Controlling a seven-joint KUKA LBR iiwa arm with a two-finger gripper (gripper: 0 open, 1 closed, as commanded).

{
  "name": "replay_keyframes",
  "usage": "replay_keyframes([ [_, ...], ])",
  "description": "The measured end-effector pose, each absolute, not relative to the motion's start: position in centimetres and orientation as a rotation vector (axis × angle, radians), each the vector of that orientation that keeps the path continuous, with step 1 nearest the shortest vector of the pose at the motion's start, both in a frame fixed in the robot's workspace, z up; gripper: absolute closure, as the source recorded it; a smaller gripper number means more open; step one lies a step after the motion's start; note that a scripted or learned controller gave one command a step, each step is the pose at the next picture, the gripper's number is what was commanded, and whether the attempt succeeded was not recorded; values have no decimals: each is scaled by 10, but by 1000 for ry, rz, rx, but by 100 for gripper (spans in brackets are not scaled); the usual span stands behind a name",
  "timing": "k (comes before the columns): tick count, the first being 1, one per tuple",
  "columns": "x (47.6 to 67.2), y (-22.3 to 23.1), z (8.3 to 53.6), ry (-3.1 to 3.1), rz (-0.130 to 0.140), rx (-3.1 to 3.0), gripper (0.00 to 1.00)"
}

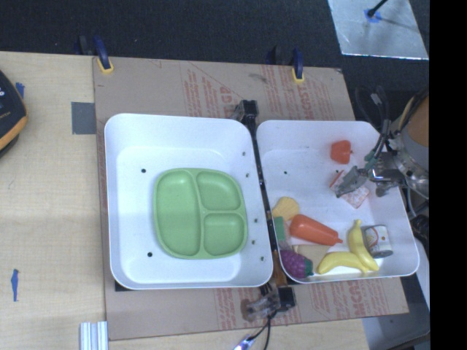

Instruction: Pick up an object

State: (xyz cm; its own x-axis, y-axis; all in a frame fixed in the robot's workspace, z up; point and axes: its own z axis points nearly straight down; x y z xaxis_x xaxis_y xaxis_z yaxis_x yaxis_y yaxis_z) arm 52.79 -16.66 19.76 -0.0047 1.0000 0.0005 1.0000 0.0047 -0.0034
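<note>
Here my gripper hangs low over the right bin, its fingers spread apart with nothing between them. A small red toy sits just above them. Nearer the front wall lie a carrot, two bananas and purple grapes. A green divided plate rests in the left bin.

Light wooden bench, brown cardboard sheet clamped on it, dark carpet floor

Bare bin floor left of the end effector, toward the divider. Orange block sits just behind it; carrot, bananas and can crowd the front.
</note>
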Motion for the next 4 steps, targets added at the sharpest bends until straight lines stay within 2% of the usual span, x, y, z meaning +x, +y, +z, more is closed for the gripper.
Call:
replay_keyframes([
  [1,567,-213,96,-2232,-2,-2219,0],
  [2,565,-213,103,-2230,6,-2212,100],
  [3,582,-212,227,-2227,1,-2217,100],
  [4,647,-205,222,-2225,2,-2216,100],
])
